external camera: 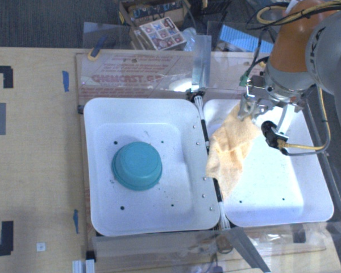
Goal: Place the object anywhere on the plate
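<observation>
- I see my arm (307, 38) reaching in, its gripper (245, 108) pinching the top corner of a yellow cloth (232, 149).
- The cloth hangs below the gripper, long axis slanting down-left, draped over the right bin (284, 203)'s left edge.
- A teal plate (137, 165), upside down, sits far left of the gripper.

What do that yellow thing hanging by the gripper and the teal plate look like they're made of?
The yellow thing looks like soft cloth: matte, wrinkled, hanging in loose folds and draping over the divider between the bins. The teal plate looks like rigid plastic, likely moulded: a smooth, even colour with a faint sheen and a clean round rim. The left bin under it looks like glossy white plastic.
</observation>
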